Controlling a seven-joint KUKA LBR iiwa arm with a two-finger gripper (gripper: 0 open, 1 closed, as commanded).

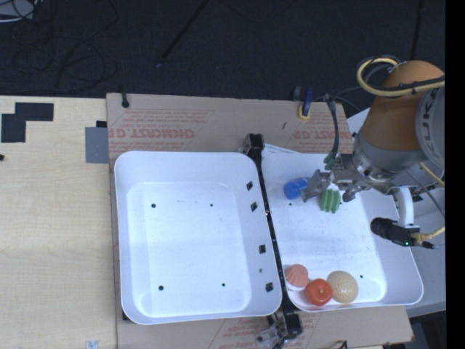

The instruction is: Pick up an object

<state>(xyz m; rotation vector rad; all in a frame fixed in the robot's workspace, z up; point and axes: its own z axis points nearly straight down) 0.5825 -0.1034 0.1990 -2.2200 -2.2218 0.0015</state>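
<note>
The green ribbed object (330, 200) lies in the upper part of the right bin (396, 286), and it looks the likeliest target, since the end effector (333, 187) sits directly over it. It shows just at the tool's 6 o'clock, touching or nearly touching the metal parts above it. Its long axis runs roughly from 12 to 6 o'clock, tilted slightly. Whether the end effector's fingers are apart, together or clamped on the piece cannot be told; the hardware overlaps the object and hides the tips.

The blue object (295, 189) rests at the green one's 9 o'clock, just beside it, close enough that a descent or closing move could nudge it. My judgement is that the coming move turns on staying centred across the green piece's short side rather than drifting toward the blue one.

Well apart, toward 6 o'clock near the bin's lower rim, three round things sit together: a pink ball (296, 275), a red tomato-like piece (318, 292) and a tan ball (342, 286). The left bin (138, 169) lies at 9 o'clock across the divider, both on the surface (51, 231).
</note>
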